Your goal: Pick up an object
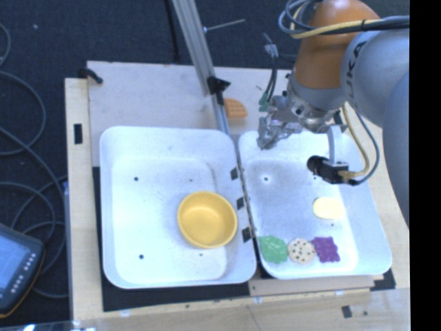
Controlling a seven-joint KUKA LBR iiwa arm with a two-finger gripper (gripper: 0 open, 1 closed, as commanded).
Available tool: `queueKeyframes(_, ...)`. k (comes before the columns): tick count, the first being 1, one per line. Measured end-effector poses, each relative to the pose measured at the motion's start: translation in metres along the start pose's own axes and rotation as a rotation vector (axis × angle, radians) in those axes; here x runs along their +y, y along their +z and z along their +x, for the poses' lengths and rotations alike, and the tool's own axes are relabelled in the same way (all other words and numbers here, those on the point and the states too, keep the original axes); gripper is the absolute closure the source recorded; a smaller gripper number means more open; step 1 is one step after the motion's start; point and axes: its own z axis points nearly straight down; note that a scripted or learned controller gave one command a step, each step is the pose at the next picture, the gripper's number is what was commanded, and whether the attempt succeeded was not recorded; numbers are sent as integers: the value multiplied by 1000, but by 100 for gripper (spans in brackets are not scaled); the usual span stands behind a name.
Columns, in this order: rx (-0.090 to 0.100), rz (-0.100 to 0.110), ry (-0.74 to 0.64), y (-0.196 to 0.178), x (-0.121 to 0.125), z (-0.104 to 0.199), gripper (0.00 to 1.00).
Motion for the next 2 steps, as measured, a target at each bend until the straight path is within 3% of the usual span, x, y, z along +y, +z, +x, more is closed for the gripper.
queueKeyframes(1, 1, -2, -1, -8, 2, 54, 100)
queueKeyframes(2, -1, 1, 0, 10, 8, 105, 100)
